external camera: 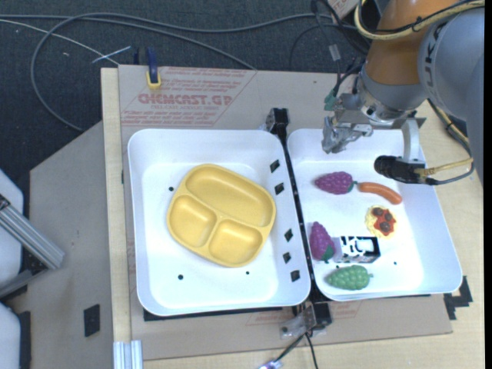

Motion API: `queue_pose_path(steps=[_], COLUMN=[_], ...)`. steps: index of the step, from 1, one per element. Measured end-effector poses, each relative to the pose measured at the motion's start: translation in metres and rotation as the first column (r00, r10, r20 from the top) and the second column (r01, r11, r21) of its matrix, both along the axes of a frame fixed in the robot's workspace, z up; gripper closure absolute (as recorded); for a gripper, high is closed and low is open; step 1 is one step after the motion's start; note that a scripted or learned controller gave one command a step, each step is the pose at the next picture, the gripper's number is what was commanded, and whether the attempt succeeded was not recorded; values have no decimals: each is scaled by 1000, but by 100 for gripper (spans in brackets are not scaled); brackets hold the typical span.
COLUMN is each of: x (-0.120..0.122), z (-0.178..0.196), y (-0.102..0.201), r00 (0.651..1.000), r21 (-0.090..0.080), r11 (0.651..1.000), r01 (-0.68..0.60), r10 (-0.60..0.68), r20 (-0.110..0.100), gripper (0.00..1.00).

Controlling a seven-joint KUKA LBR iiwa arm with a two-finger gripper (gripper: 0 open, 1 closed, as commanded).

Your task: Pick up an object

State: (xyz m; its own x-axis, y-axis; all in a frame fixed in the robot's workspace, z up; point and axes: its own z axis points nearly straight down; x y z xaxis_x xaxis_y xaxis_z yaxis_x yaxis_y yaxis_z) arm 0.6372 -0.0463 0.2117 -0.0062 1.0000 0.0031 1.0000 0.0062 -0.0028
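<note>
Reaching in from the right of the camera view, the grey arm [453, 44] bends down over the far edge of the right bin [442, 271], its orange band [403, 10] just above the wrist. The gripper [336, 141] hangs over the bin's far left corner, above bare white floor; whether it is spread or closed cannot be told from this slant, and nothing shows in its grasp.

Toy foods lie in the right bin, all apart from the gripper. Nearest to it is a purple grape bunch [335, 182], with an orange carrot-like piece [380, 192] just beside it to the right. Further toward the near edge sit a small yellow piece with dark red spots [382, 221], a second purple bunch [319, 241] against the divider, a small black-and-white block [359, 247] and a green grape bunch [350, 277] touching the block's near side.

A yellow divided plate [221, 214] rests in the left bin [146, 206].
</note>
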Motion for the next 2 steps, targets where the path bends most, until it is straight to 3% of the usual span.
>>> queue_pose_path(steps=[2], x=[14], z=[13], y=[112], r00=[1000], r21=[0], r11=[1000], r01=[0], r10=[0], r20=[5], gripper=[100])
